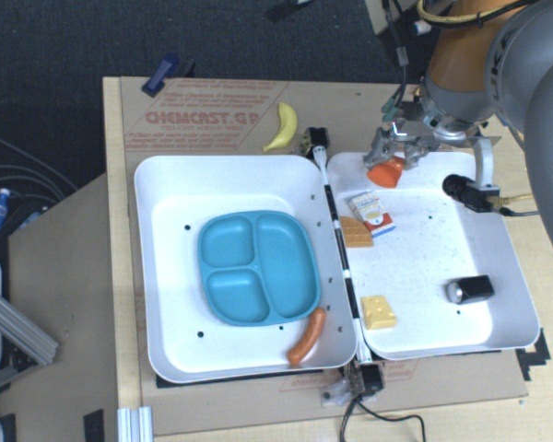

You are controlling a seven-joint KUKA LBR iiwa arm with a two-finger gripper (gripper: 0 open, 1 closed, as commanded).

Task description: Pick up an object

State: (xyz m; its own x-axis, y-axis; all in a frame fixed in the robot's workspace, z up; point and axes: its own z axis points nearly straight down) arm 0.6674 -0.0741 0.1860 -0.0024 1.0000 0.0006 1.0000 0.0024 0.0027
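banana point(281, 128) on bench beyond left bin | blue clip point(160, 75) at bench's far-left corner

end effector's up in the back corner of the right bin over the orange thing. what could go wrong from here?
1. The orange object sits right under the end effector, hard against the right bin's back wall; a finger could catch the rim, or the grasp could slip.
2. The small carton and brown block lie close by; a sideways retreat could knock them.
3. The black cable hangs near the wrist and might snag.
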